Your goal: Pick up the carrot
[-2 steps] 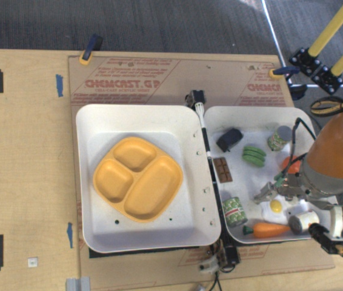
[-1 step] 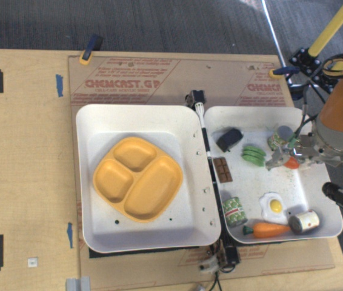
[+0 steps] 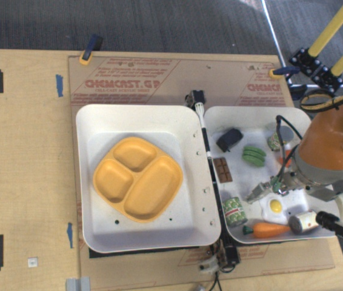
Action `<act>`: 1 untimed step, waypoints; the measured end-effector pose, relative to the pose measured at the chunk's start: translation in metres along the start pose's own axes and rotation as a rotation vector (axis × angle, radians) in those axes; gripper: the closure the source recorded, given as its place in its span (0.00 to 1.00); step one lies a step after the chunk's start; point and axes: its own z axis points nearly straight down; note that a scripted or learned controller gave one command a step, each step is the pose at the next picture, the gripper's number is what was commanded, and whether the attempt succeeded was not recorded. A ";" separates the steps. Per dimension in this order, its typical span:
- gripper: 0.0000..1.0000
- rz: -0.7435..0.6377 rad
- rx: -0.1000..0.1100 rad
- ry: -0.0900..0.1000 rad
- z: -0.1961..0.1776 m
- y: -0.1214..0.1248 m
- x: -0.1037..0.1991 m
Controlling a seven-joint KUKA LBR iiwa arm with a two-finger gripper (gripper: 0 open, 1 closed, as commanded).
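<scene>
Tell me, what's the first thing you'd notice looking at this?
Probably the big yellow plate with three compartments, sitting alone in the left bin. Next, the robot arm's bright orange band at the right, above the right bin full of small toy foods. The orange carrot lies along that bin's near edge, beside a toy fried egg.

Glossy yellow plastic plate [image 3: 137, 177], matt cardboard underlay [image 3: 159, 80]
</scene>
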 end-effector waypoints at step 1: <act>1.00 0.001 -0.005 -0.003 -0.011 0.002 -0.001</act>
